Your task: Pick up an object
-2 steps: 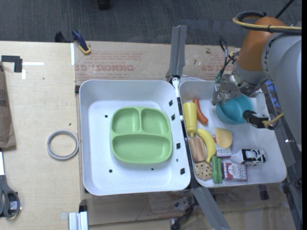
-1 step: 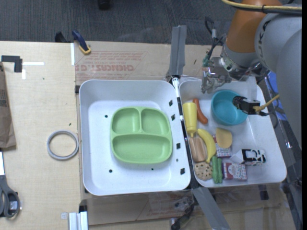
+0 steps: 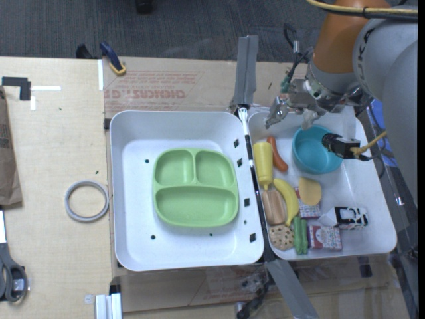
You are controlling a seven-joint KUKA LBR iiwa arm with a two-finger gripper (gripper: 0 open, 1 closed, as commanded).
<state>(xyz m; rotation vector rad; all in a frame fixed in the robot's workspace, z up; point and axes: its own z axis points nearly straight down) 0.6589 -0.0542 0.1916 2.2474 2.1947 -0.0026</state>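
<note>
My gripper [image 3: 292,116] hangs over the far end of the right bin [image 3: 378,241], its two fingers spread apart with nothing between them, so it is open. Just below it sits a blue bowl [image 3: 316,151]. Along the bin's left side lie a yellow bottle [image 3: 263,162], a red-orange chili [image 3: 279,157], a banana [image 3: 287,195] and a brown bread piece [image 3: 273,207]. Nearer the front are a cookie [image 3: 281,236], a green item [image 3: 300,235], a red-and-white box [image 3: 325,237] and a small black-and-white toy car [image 3: 350,216].
The left bin [image 3: 126,178] holds a green divided plate [image 3: 196,187]. On the bench to the left lie a tape ring [image 3: 86,200], scissors [image 3: 10,281] and a blue clamp [image 3: 113,57]. The grey arm fills the upper right.
</note>
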